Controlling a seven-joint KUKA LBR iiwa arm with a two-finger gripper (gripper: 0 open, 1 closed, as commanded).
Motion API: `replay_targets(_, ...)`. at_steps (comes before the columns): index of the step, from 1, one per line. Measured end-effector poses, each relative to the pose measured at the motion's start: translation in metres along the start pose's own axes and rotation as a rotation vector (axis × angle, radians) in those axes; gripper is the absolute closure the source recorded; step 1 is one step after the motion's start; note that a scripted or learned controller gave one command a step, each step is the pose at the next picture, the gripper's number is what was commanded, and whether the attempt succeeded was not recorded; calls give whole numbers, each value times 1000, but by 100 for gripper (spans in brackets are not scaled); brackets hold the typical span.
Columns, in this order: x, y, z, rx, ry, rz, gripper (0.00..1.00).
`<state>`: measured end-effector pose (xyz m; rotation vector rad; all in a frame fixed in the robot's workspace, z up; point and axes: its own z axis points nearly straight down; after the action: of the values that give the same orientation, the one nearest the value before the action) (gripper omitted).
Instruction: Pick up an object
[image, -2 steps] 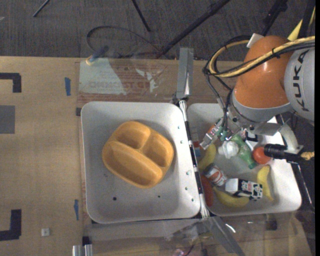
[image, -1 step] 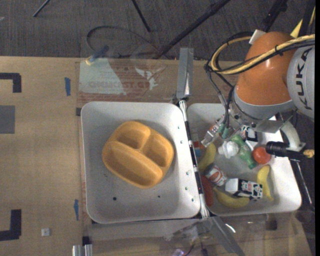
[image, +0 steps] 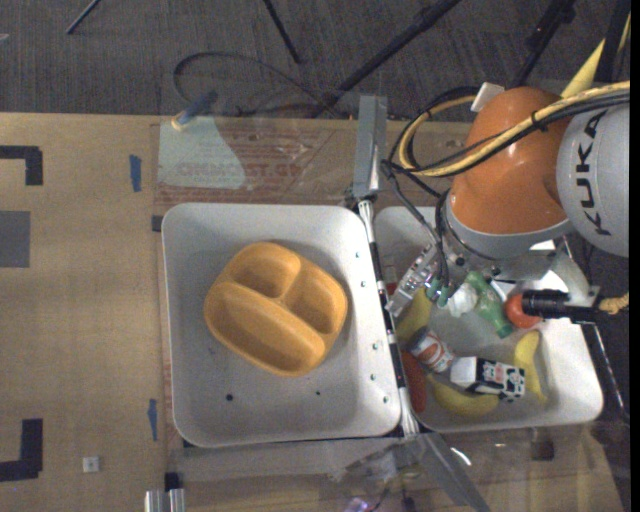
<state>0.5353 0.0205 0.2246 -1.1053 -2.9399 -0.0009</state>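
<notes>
Plywood bench is carrying two white bins; I'm seeing my gripper hovering over the cluttered right bin, grip state unclear, orange divided plate lying left.

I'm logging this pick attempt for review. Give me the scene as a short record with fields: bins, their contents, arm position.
left bin: holds an orange divided tray, lying flat near the middle
right bin: cluttered; bananas, a small black-and-white box, a red item, a green item
arm: over the right bin, covering its upper part
gripper: low among the items in the right bin; nothing visibly between its fingers
</notes>
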Motion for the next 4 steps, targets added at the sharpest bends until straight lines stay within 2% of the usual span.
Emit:
replay_targets(2, -3, 1, -21, -8, -7, 5, 100)
replay_targets(3, 17, 53, -5, -4, -5, -271, 100)
replay_targets(4, 37, 58, -93, -5, -6, -317, 100)
